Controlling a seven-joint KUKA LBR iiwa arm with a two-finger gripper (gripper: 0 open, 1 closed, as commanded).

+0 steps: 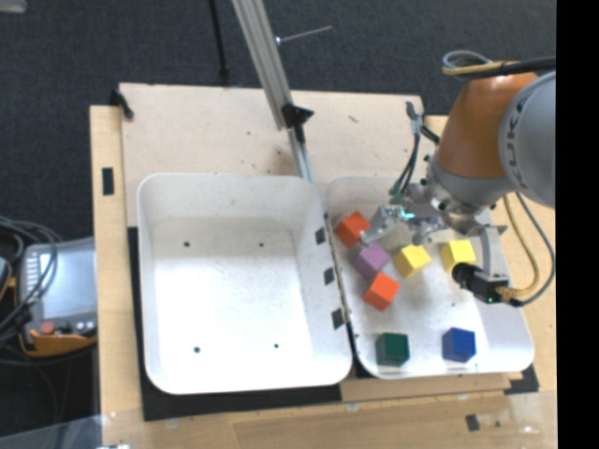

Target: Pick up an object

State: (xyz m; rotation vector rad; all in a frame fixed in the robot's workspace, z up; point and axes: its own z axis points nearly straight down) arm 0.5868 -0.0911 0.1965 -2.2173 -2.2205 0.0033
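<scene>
While the gripper [398, 221] hangs low in the right bin [510, 349], whether it is parted or closed cannot be told. Just beside it lie an orange cube [352, 228], purple cube [372, 258] and yellow cube [411, 259]; centring over one cube before closing should avoid nudging neighbours.

A flat wooden bench [215, 129] holds two white bins side by side. The left bin [150, 279] sits touching the right bin [510, 349].
</scene>
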